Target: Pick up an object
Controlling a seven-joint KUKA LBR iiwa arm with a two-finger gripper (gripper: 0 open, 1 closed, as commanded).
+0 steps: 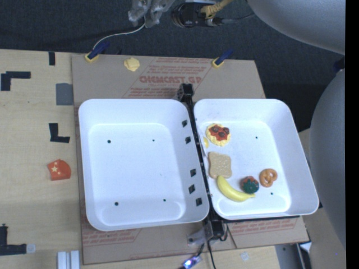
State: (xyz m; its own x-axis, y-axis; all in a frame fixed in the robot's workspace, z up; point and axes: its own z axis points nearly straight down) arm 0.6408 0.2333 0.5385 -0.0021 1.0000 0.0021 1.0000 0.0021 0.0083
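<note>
Camera view from above shows us the grey two-finger gripper point(150, 5) at the far top edge, blurred, hanging over the dark floor beyond the bench. We cannot tell whether it is open or closed, and we see nothing held in it. The grey arm point(303, 10) fills the upper right corner.

Everything we could pick lies well apart from the gripper, down and to the right of it, in the right-hand shallow white plastic bin point(280, 116). Nearest the gripper is a small round yellow toy pizza with red toppings point(218, 134). Just below that is a tan square toy slice of toast point(220, 164), and touching its lower edge is a curved yellow toy banana point(233, 190). A small round red-and-green toy fruit point(249, 184) rests against the banana's right end, with an orange-brown toy pretzel point(268, 177) just beside it.

Directly below the gripper, the left-hand shallow white plastic bin point(90, 150) sits on a brown cardboard sheet point(168, 80). A small yellow lump point(132, 64) lies on that sheet, the closest loose thing to the gripper. Far down to the left, a red block with a pale mark point(59, 170) rests on the wooden bench point(28, 139).
</note>
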